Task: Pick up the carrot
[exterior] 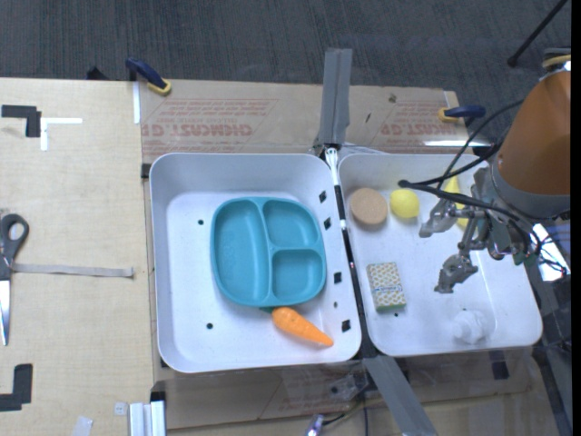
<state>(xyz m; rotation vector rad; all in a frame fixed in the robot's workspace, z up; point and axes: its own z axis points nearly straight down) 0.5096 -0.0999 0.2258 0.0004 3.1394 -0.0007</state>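
Note:
The orange carrot (301,327) lies in the left bin (177,334), near its front wall and just below the front right corner of the teal divided plate (268,250). My gripper (438,254) hangs over the right bin (508,334), far to the right of the carrot. Its two fingers are spread, one tip at the back and one at the front, and nothing is between them. The gripper is open.
The right bin holds a tan round disc (369,206), a yellow lemon-like ball (405,203), a speckled sponge block (386,286) and a small white object (470,325). Scissors (9,262) lie on the bench at the far left. Cables trail from the wrist.

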